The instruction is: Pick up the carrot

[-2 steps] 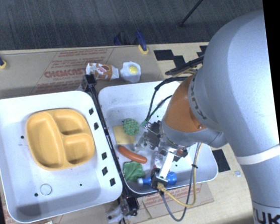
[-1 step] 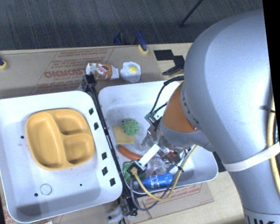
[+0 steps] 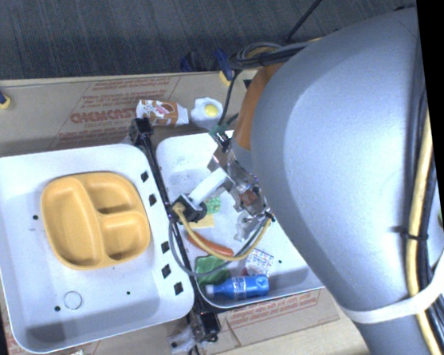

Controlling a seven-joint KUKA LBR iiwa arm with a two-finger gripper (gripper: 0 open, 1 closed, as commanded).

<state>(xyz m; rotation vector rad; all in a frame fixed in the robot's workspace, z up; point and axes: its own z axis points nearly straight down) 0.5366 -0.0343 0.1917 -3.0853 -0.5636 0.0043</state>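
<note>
My gripper (image 3: 248,210) hangs low over the middle of the right bin (image 3: 173,158), and the arm's big grey body covers that bin's right half. Just below and left of the gripper lies a thin, curved orange piece (image 3: 217,252) that looks like the carrot, beside a green piece (image 3: 209,268). I cannot tell whether the two are joined. Nothing shows between the gripper's tips, and they look apart from the orange piece.
A blue bottle (image 3: 240,288) lies along the right bin's front wall, with a small patterned packet (image 3: 259,262) above it. A yellow wedge (image 3: 201,224) is near the divider. The left bin (image 3: 13,238) holds a yellow divided plate (image 3: 95,219). Small items sit on the cardboard behind the bins.
</note>
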